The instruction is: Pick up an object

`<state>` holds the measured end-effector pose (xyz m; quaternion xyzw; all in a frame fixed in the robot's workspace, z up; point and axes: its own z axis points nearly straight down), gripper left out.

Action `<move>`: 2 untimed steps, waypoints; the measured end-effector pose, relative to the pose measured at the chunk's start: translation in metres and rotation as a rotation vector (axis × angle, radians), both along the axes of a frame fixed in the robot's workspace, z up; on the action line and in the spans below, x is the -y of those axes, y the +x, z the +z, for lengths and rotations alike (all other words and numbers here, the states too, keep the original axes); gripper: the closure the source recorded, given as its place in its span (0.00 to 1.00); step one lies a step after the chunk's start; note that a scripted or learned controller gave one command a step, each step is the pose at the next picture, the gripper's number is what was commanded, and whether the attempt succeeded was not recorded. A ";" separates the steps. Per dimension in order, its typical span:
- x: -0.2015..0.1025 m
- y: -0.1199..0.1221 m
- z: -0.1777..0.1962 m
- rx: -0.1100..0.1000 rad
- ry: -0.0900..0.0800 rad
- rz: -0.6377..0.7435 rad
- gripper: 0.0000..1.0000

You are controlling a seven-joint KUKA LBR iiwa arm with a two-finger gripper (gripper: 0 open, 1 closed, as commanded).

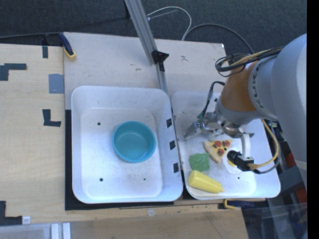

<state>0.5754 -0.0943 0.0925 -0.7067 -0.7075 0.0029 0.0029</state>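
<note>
**Still reaching: nothing lifted from the right bin**

Plainly, the pizza slice lies on the floor of the right bin, with a green leafy piece just beside it toward the left bin and a yellow piece beyond that. The gripper hangs just above the slice, its fingers apart and holding nothing. The blue bowl sits well apart in the left bin. I judge the approach step in hand; next, the fingers must straddle one toy, then shut.
</note>
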 end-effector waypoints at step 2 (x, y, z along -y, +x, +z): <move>-0.005 0.007 0.075 0.013 0.000 0.001 1.00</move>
